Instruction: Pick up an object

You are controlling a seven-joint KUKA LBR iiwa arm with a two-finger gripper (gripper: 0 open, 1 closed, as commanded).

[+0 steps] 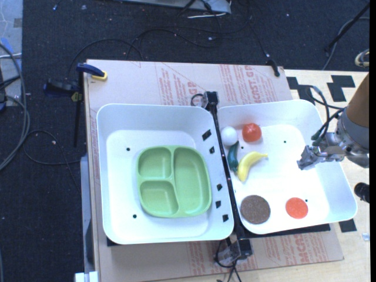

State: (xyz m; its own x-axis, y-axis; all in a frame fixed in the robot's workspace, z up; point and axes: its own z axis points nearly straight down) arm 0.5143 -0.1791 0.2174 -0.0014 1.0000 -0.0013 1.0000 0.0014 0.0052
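Note:
The right bin [329, 184] holds a yellow banana [249, 163], a red tomato-like ball [251, 132], a white ball [228, 136], a dark teal curved piece [234, 155], a brown round disc [255, 208] and an orange-red disc [296, 207]. My gripper [308, 158] hangs over the right part of this bin, to the right of the banana and above the orange-red disc. Nothing shows between its fingers. The arm comes in from the right edge.
The left bin [111, 122] holds a green three-compartment plate [174, 181]. A black divider with clips [220, 169] runs between the bins. Both bins sit on a wooden board [176, 81]. Cables and a blue clamp [91, 71] lie on the dark floor behind.

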